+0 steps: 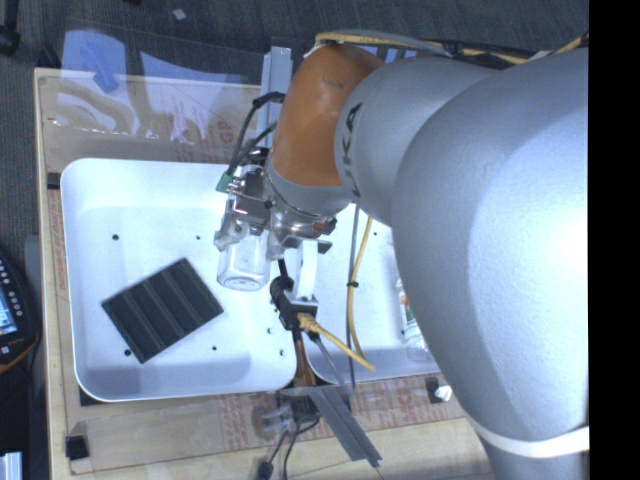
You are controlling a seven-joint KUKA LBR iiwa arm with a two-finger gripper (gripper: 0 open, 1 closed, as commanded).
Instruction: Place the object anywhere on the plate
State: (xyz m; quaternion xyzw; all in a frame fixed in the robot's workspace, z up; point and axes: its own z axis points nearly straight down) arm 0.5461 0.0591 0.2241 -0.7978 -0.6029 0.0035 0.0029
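Note:
A dark ribbed rectangular plate (163, 309) lies flat in the front left part of the left bin (85, 203). My gripper (246, 240) hangs over the middle right of that bin, up and to the right of the plate. A clear plastic cup (243, 266) sits between its fingers, and the cup's round rim shows at its lower end. The cup is beside the plate's right corner, not over it. The gripper is shut on the cup.
The grey arm and its orange band (315, 118) cover most of the right bin (335, 368). A small object with a green label (406, 313) peeks out there beside the arm. A yellow cable (352, 298) hangs over the divide between the bins.

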